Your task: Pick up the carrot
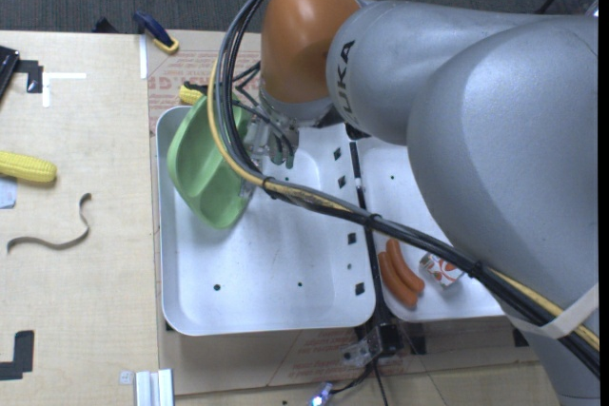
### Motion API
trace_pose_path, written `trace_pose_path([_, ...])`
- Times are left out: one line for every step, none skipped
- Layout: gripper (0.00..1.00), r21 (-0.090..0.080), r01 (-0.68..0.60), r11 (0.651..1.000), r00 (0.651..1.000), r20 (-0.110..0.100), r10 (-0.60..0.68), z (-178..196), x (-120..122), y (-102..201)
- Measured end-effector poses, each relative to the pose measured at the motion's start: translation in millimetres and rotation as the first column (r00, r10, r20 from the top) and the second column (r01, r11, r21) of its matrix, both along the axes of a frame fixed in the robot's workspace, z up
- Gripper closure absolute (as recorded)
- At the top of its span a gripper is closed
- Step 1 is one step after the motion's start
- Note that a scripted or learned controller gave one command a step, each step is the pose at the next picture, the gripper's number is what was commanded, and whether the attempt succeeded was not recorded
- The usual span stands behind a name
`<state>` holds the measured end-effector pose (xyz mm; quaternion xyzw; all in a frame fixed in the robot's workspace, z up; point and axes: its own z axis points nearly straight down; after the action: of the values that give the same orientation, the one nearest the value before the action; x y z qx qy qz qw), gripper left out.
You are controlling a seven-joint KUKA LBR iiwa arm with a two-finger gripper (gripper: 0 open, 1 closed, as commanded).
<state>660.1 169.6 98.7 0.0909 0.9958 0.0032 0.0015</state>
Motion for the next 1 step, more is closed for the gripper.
trace_pose_path([1.0, 0.001, -0.004, 1.0, 1.0, -0.019, 0.004, 8.7, -3.6, 2.5])
